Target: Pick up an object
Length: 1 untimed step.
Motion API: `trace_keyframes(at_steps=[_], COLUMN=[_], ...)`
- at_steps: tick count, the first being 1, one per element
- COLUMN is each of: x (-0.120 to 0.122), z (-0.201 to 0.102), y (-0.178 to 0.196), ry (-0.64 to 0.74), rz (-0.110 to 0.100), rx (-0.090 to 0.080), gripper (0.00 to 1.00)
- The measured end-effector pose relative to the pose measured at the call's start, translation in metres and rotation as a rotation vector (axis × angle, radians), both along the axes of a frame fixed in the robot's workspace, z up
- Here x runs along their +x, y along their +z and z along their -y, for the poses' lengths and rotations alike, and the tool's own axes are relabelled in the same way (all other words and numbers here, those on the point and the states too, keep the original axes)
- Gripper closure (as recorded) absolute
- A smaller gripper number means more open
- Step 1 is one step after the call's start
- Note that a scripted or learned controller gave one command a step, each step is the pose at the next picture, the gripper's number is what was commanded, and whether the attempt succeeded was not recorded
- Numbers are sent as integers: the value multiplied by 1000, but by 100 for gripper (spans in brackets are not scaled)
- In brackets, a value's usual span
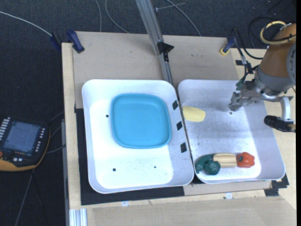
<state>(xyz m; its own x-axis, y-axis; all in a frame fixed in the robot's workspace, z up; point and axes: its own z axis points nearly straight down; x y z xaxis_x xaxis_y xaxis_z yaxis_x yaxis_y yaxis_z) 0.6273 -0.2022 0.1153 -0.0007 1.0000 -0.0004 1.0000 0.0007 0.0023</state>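
Your claw (233,104) hangs over the upper part of the right bin (263,140), and you cannot tell from this angle how it is set; nothing shows in its grip, so the pick is all still ahead of you. Nearest the front rim of that bin lie a green lump (208,165), a tan stick (225,160) and a red piece (245,159) in a row, the stick's long axis running left to right. Farther back, a yellow piece (194,114) lies by the left wall, pointing right. Left of it, a blue plate (141,120) lies flat in the left bin (96,140).
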Motion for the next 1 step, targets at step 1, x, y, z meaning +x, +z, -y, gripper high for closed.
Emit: trace_keyframes(at_steps=[1], x=[-8], z=[0], y=[57], ry=[-1], rz=[3], rx=[-1], gripper=[100])
